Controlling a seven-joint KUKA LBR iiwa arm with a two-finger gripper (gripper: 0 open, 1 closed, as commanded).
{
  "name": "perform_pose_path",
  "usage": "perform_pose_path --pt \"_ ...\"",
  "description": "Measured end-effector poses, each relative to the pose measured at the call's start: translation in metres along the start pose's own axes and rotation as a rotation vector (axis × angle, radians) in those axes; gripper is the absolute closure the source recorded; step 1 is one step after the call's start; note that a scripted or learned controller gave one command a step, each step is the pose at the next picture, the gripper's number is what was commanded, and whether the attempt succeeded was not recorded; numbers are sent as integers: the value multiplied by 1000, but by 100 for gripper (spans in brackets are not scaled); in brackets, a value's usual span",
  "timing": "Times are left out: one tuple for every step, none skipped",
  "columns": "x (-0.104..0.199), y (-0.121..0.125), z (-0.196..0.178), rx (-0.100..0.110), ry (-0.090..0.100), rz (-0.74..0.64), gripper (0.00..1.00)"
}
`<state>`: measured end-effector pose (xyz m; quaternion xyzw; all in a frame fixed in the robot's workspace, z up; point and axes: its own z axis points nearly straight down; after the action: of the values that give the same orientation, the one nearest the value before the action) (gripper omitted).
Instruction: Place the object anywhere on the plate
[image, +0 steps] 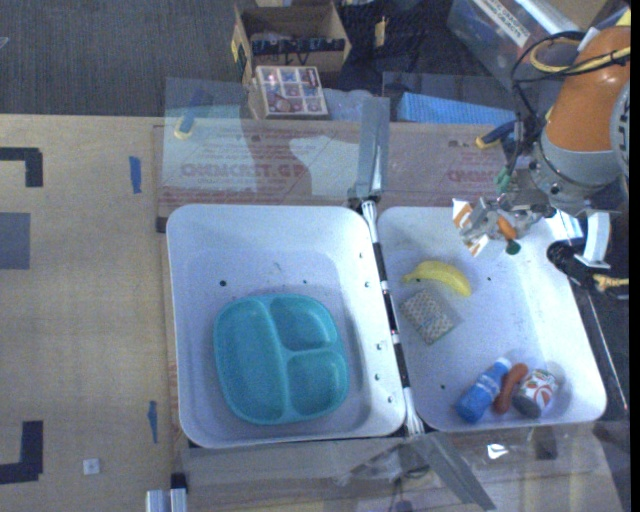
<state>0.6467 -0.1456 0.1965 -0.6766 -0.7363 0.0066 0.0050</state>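
Observation:
A teal plate (281, 357) with three compartments lies in the left white bin (195, 250). In the right bin (570, 320) a yellow banana (440, 276) lies near the middle, with a patterned square pad (430, 315) just in front of it. My gripper (482, 228) hangs over the far part of the right bin, up and to the right of the banana and apart from it. The orange band of the arm (590, 110) rises behind it.
At the right bin's front corner lie a blue bottle (483, 390), a red-orange stick (510, 385) and a small can (537, 392). A metal divider (378, 290) runs between the bins. Cardboard and a box (290, 45) sit beyond the bins.

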Motion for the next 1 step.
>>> perform_pose_path --pt "103 -24 11 -15 2 35 100"
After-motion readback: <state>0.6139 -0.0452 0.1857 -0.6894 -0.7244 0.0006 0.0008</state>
